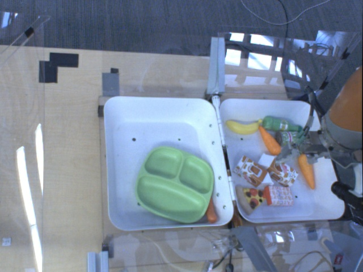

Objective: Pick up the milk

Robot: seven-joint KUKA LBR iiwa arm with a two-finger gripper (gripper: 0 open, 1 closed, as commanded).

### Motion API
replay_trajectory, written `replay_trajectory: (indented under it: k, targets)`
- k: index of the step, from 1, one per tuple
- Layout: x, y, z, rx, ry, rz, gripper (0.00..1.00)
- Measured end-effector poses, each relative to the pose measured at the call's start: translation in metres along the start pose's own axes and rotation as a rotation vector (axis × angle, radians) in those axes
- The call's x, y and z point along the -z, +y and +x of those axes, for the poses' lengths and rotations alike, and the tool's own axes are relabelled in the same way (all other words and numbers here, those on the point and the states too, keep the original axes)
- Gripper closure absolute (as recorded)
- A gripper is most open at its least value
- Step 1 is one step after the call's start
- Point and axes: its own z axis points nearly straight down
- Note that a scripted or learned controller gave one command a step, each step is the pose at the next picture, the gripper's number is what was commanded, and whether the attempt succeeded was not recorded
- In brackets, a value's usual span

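A small brown-and-white milk carton (252,170) lay tilted on the floor of the right bin (323,208), near that bin's left wall and a little below its middle. Touching the carton's right side sat a second patterned carton (283,173); just below the milk were a pizza slice toy (251,198) and a red box (281,195). Above the milk, an orange carrot (270,140) slanted, with a banana (244,127) and a green bottle (280,123) along the bin's far wall. Another carrot (307,171) lay well to the right of the milk.

The gripper (295,147) hovered up and to the right of the milk, apart from it, over the second carton. Its fingers were too blurred to say how far apart they stood, and nothing was visibly held between them. The pick, by this view, had not begun: the milk rested unlifted.

Room was tight. Neighbours pressed the milk's right and lower sides, and the bin wall was close on its left. The left bin (125,123), beyond that wall, held a green divided plate (176,184) with a small orange piece (211,213) by its lower right edge.
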Motion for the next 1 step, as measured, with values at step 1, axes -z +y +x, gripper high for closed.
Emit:
replay_trajectory:
  k: [1]
  targets:
    - [0.0464, 0.0088, -0.0211, 0.087, -0.001, -0.004, 0.0]
